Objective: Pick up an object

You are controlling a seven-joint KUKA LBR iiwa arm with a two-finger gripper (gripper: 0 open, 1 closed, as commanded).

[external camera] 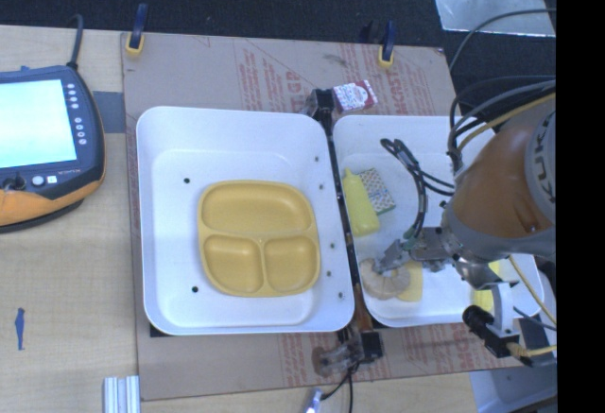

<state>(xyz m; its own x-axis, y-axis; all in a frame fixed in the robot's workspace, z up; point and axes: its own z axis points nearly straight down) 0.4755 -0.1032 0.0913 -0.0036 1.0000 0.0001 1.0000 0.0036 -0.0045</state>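
Note:
My gripper hangs low over the front left corner of the right bin, on the grey arm with its orange band. Just under and in front of it lies a pale beige round object, with a small yellow piece beside it. A long yellow object lies along the bin's left wall, and a grey checkered item leans next to it. Whether the gripper touches the beige object is hidden by its body.
The left bin holds a yellow divided plate. A small red and white packet lies on the cardboard behind the bins. A control tablet rests on the bench at far left. Black cables loop over the right bin.

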